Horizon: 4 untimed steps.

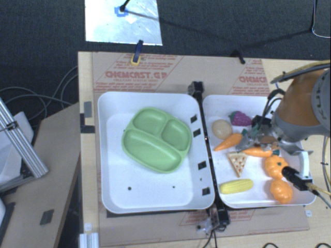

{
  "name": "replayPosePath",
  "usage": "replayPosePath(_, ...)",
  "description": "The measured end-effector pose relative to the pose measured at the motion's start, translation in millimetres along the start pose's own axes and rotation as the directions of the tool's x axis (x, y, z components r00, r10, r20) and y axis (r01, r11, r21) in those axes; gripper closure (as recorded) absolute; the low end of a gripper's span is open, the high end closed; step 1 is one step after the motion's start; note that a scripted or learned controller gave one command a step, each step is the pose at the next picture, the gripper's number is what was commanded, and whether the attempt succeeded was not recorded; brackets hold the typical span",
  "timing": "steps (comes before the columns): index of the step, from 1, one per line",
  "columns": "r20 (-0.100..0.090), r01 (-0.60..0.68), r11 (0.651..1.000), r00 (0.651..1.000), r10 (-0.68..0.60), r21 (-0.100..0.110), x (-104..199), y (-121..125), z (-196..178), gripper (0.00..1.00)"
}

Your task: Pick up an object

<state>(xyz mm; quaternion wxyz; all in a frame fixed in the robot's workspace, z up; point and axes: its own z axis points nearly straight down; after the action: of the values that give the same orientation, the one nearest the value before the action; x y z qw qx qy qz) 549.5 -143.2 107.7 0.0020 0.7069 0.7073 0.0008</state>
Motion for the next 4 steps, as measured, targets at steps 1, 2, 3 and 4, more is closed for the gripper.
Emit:
replayPosePath(1,0.013,0.002,0.999,1.0,-0.001,-0.034,-3,11,11,0.0)
replayPosePath(2,0.004,0.002,1.0,1.0,-0.002,-0.015,-1,6,7,1.0)
replayPosePath(3,-0.001,0.004,1.0,1.0,-0.004,0.001,5,0,-47,1.0)
replayPosePath(4,0.0,0.004,1.0,1.0,-0.004,-0.002,4,4,-111,1.0)
